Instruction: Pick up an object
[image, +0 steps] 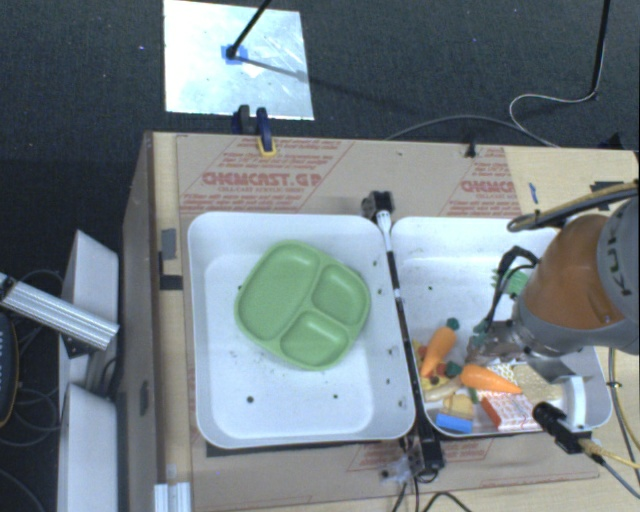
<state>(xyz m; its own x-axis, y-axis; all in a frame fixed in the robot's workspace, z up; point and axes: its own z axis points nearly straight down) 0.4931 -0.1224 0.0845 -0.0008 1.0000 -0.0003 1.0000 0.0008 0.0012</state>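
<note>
Claw (492, 345): we cannot tell its state; it sits low over the right bin (440, 250).
Objects: orange carrot (488, 378), tapered (smooth), beside the claw.
Left bin (215, 300): green sectioned plate (303, 304), glossy plastic.

A small pile of toy food was seen heaped in the near corner of the right bin (440, 240). An orange carrot (490, 378) was laid on its side on top, tip pointing right. A second orange piece (437, 349) was tilted beside the divider. A red-and-white box (512, 411) was lying flat, a blue piece (452, 424) was tucked along the near wall, and pale tan blocks (458, 403) were wedged between them.
</note>
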